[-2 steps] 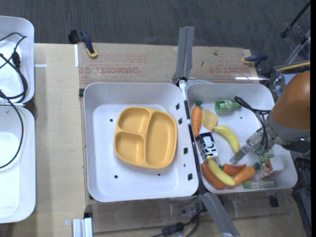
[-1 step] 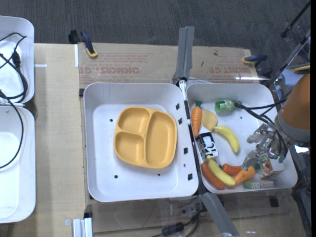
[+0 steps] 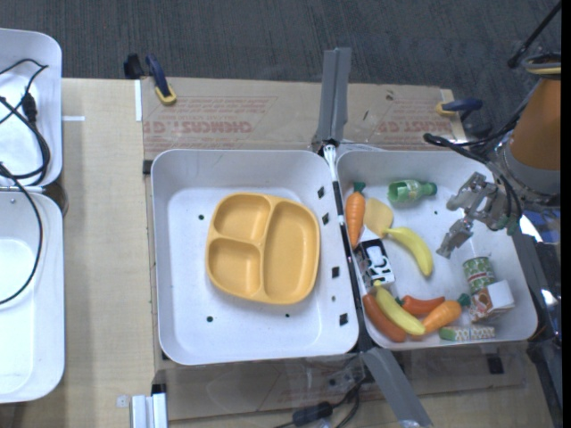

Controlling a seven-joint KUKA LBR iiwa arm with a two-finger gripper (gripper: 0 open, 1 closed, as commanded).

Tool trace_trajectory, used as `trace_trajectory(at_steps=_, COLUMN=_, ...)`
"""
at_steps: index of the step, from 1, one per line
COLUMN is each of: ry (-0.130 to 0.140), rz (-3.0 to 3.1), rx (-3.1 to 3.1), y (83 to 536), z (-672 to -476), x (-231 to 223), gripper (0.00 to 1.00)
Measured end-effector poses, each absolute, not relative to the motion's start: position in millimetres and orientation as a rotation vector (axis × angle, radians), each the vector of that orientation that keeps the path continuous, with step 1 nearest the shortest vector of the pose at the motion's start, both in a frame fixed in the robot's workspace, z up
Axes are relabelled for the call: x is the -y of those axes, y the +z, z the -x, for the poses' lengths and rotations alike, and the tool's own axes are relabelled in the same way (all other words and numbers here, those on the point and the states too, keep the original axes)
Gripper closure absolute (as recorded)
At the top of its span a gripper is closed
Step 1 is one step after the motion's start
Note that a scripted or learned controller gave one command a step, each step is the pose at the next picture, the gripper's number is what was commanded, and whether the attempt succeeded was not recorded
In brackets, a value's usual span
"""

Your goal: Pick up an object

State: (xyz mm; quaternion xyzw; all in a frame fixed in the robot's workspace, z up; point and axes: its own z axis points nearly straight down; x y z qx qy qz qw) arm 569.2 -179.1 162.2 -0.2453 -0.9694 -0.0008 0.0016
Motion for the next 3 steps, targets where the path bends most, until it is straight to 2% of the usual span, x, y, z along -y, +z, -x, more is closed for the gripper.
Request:
trace_trajectory(at_steps=1, ry=-0.001, rz=0.708, rx=3.059, y=88.7, z=-584.9, x=140.6, gripper=0.0)
trace_trajectory(at_steps=2, ry=-0.004, rz=0.715, rx=3.057, y=94.7, z=-585.8, x=140.9, gripper=1.0)
trace_trajectory(at_steps=3, ry=0.0, rz=0.729, rx=3.054, y=230.2, z=-618.4, x=81.2, gripper=1.0)
